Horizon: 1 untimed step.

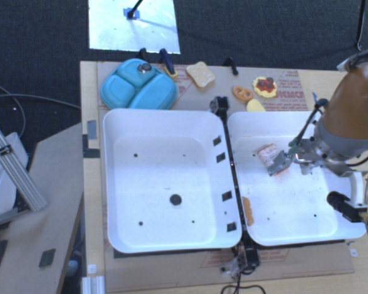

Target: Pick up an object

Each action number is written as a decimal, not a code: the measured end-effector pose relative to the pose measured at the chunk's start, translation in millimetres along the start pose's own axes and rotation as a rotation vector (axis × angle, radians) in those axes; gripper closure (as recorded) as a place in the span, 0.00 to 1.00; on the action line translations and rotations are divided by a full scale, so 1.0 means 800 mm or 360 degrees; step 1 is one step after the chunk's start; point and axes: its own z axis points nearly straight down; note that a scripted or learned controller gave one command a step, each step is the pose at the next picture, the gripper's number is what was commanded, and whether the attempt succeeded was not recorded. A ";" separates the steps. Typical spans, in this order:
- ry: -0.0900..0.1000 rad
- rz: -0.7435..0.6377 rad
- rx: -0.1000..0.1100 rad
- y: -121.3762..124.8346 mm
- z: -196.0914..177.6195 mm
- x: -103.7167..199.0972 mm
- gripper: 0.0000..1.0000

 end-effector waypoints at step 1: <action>-0.0004 0.0007 -0.0001 0.064 0.090 -0.067 0.00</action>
